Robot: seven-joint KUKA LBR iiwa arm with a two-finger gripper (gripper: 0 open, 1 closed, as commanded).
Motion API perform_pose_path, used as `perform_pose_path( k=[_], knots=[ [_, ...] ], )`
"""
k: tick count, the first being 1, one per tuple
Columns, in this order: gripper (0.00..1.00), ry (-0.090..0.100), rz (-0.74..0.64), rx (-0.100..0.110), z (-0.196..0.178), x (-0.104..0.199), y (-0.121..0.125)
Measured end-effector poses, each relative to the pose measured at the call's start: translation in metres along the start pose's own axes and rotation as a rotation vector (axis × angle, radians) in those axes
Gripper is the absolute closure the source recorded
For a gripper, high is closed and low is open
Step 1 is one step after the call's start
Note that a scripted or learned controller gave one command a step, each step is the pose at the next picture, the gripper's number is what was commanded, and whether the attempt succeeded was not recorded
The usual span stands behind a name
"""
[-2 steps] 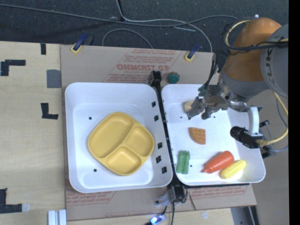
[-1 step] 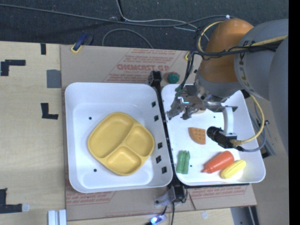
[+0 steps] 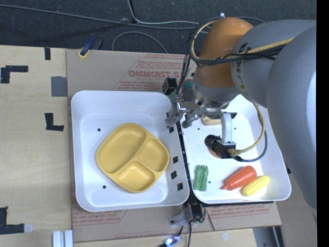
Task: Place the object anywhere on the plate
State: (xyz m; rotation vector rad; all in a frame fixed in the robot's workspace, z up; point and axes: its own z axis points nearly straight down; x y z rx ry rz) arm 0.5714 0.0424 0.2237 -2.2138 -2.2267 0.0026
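Observation:
A yellow plate [image 3: 132,157] with three compartments lies in the left white bin [image 3: 85,112], with nothing on it. My gripper [image 3: 180,115] hangs over the divider between the two bins, just past the plate's far right corner, under the orange-banded wrist. In the right bin [image 3: 275,174], near its front edge, lie a green vegetable piece [image 3: 200,178], an orange carrot [image 3: 239,177] and a small yellow piece [image 3: 255,186]. A pale tan thing [image 3: 209,121] peeks out from beneath the wrist; what it is stays unclear.
The big grey arm covers the right bin's back and right side. Both bins rest on a cardboard sheet [image 3: 118,68] on the wooden bench. Black cables run across the dark floor behind.

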Motion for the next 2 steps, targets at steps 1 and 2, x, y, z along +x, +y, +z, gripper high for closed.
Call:
perform_pose_path(
  k=[1,2],
  knots=[
    [1.00,0.001,0.000,0.000,0.0039,0.0425,0.0135],
    [0.00,-0.001,0.004,0.000,0.0036,0.0398,0.0132]
  ],
)
